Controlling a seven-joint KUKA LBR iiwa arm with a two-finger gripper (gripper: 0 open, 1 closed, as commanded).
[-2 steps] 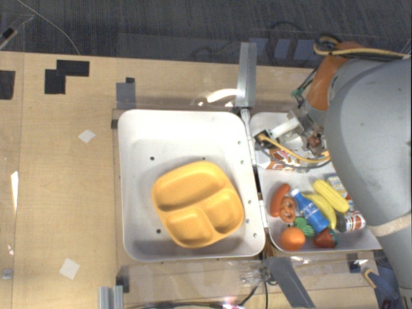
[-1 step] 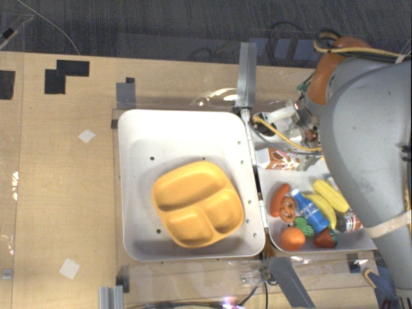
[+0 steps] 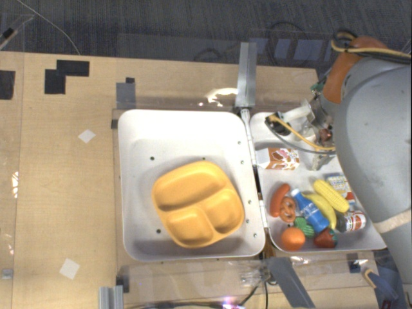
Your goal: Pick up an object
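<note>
The grey arm (image 3: 376,140) fills the right side, its orange band (image 3: 338,76) above the wrist. Its tool (image 3: 315,148) hangs over the far end of the right bin (image 3: 261,124); whether it is open or closed cannot be told, nor whether it has hold of anything. To the tool's left, in the left bin (image 3: 135,134), lies a yellow divided plate (image 3: 197,203). Just beside the tool lies a small carton (image 3: 282,158). Nearer the camera, below the tool, are a banana (image 3: 329,195), a blue bottle (image 3: 309,212), a can (image 3: 354,222), an orange (image 3: 293,238) and a strawberry (image 3: 326,239), all clustered together.
</note>
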